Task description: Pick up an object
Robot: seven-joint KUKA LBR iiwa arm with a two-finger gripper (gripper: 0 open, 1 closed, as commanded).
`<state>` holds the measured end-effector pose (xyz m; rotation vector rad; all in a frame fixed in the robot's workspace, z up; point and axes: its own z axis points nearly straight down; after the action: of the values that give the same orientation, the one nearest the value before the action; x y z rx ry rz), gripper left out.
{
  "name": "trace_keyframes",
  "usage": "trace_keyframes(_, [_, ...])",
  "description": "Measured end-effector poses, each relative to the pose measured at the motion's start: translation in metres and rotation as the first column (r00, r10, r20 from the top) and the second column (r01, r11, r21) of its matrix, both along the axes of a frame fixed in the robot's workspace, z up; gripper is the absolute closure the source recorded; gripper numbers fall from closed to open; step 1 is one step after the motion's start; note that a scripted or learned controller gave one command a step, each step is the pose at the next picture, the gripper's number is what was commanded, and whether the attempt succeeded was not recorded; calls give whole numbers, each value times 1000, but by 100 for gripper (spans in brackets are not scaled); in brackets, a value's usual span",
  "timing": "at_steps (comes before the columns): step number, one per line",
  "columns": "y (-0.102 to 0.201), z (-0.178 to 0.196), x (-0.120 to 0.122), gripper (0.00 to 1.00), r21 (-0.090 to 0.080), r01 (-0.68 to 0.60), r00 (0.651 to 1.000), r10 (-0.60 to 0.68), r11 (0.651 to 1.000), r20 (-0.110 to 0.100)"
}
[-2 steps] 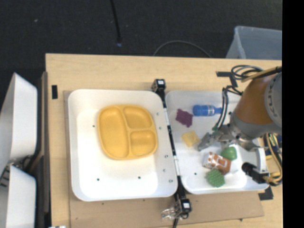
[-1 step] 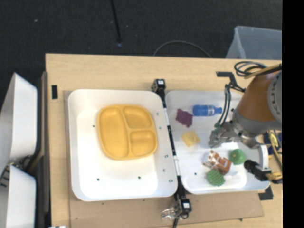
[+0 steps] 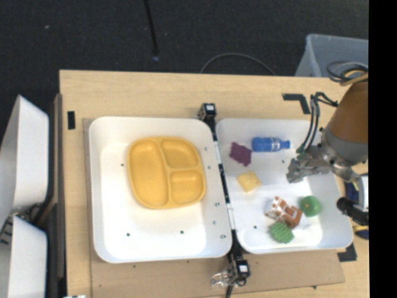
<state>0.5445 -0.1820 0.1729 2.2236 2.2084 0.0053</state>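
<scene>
The right bin [image 3: 248, 238] holds several small objects: a blue bottle [image 3: 269, 144] lying on its side, a purple piece [image 3: 240, 153], a pale yellow block [image 3: 249, 182], a brown and white toy [image 3: 283, 211], a green ball [image 3: 309, 205] and a green textured piece [image 3: 281, 232]. My gripper [image 3: 302, 168] hangs over the right side of this bin, right of the yellow block and above the green ball. Nothing shows between its fingers.
The left bin [image 3: 111, 228] holds a yellow divided plate [image 3: 166, 171]. The arm with its orange band [image 3: 350, 113] comes in from the right. A grey-blue container [image 3: 329, 54] stands beyond the bench at the upper right. White boxes [image 3: 25, 160] sit at the left edge.
</scene>
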Motion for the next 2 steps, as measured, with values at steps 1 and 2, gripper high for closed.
trace_keyframes(1, [0,44,4,100,1,-10,1000,10,1000,-1])
trace_keyframes(2, [-5,108,8,100,0,-10,1000,10,1000,1])
